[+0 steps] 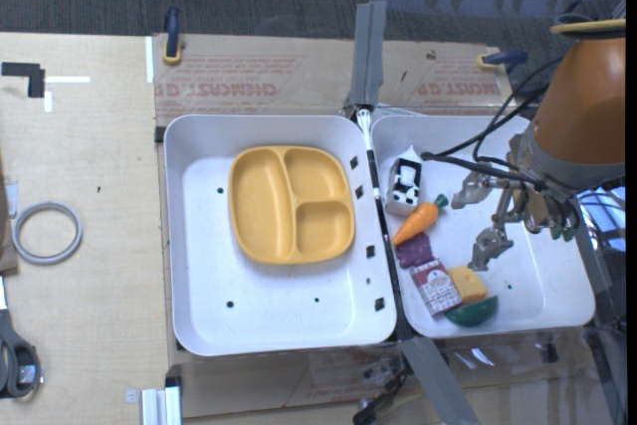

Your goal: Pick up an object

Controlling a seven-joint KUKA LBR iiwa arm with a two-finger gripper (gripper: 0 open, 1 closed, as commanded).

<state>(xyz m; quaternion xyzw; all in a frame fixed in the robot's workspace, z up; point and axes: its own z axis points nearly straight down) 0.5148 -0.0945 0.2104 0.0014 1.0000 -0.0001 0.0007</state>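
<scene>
Far off to the tool's left, on the bare wooden surface (90, 314), lie a grey ring (45, 232) and, at the edge, scissors (15, 365). Nearer, a sheet of cardboard (259, 80) sits behind the bins; its red print reads mirrored and I can make out no word for certain. A blue-handled clamp (172, 35) pins its far-left corner. The left bin (189, 244) holds a yellow divided plate (293, 204), well apart from the tool.

In the right bin (557, 299), left of the tool, stand a small black-and-white cow toy (404, 184), an orange carrot (416, 222) just below it, then a purple-and-red packet (430, 276) with a white label too small to read. Beside the packet are a yellow piece (468, 284) and a green one (472, 312), touching each other, just below and left of the tool.

The tool (498, 219) hangs over the bin's middle, fingers (488, 249) apart, nothing between them. Black cables (468, 154) run across from the arm (587, 105), which fills the right side and hides part of the bin's far corner. A second blue clamp (501, 60) sits behind it.
</scene>
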